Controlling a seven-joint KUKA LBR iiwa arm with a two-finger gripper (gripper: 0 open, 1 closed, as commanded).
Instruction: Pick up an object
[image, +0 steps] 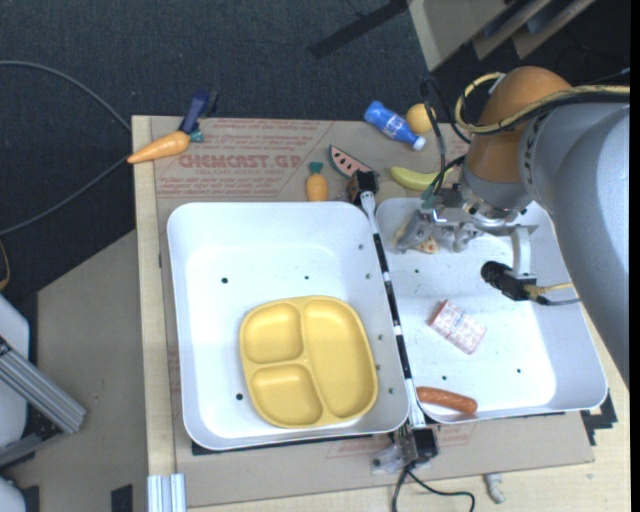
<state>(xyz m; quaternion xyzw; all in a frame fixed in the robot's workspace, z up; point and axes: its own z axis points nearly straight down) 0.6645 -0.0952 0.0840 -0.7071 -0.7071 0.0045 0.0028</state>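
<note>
A: We see the gripper (432, 232) low at the right bin's (560, 392) far left corner; whether the fingers are apart we cannot tell, the wrist blurs them.

B: We make out a crinkly packet (458, 327) mid-bin, well apart from it, a sausage (446, 401) at the near edge.

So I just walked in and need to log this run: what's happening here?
The grey arm reaches in from the right, with its claw low over the far left corner of the right bin. A small pink packet and a toy sausage lie in that bin. The yellow divided plate sits in the left bin.
</note>
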